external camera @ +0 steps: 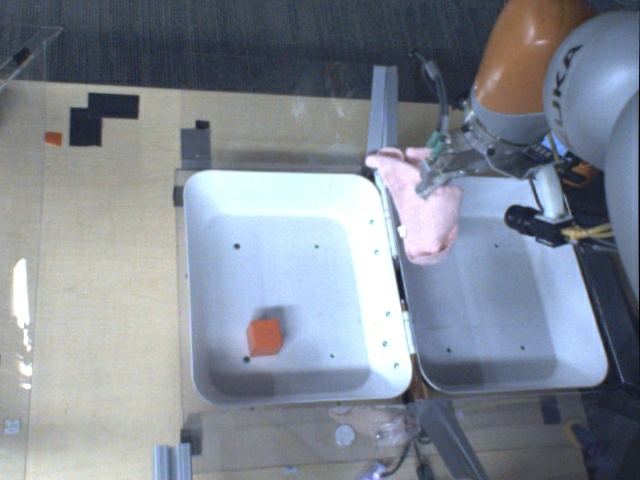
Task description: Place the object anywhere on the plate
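One soft pink cloth [425, 208] is gripped by the hand [436, 173] and hangs over the right of two shallow white bins [520, 358]. One orange block [265, 337] lies in the left bin [290, 208].

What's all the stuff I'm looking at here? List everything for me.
Bins: 2, white, side by side on the bench; left bin, right bin.
Block: 1, orange, lower left part of the left bin.
Cloth: 1, pink, hanging at the gripper over the right bin's upper left corner, by the divide between the bins.
Bench: 1, light wood, under both bins.
Black marks: a few, upper left of the bench.
Arm: 1, grey with orange band, upper right.
Gripper: 1, at the cloth's top.
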Controlling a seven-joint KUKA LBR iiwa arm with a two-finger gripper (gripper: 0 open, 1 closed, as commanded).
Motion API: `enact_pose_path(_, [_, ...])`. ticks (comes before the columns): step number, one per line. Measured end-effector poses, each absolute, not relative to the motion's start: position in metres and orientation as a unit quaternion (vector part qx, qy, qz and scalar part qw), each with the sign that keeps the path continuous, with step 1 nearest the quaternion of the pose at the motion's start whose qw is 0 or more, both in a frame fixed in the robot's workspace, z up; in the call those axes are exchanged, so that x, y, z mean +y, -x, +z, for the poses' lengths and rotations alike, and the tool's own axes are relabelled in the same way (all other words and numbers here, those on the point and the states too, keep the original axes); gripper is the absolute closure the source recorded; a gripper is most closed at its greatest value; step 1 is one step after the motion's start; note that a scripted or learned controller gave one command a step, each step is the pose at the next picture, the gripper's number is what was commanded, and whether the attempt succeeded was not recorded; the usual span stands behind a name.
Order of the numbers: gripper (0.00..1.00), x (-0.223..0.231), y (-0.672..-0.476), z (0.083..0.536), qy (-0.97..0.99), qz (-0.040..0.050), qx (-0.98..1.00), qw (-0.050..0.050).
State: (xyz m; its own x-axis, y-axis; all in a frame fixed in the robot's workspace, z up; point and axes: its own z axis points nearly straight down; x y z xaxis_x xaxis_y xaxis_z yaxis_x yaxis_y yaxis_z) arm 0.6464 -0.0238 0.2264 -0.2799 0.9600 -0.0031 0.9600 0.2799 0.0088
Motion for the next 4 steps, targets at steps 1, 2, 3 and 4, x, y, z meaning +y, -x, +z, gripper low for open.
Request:
enact_pose_path(1, [1.00,0.016,-0.633,0.227,-0.427,0.0021,0.904,0.003])
enact_pose_path(2, [1.00,0.059,-0.611,0.238,-0.238,0.0024,0.971,0.005])
enact_pose_path(3, [1.00,0.102,-0.584,0.242,-0.040,0.0022,0.999,0.005])
enact_pose_path(4, [1.00,0.148,-0.566,0.234,0.002,0.0022,1.000,0.005])
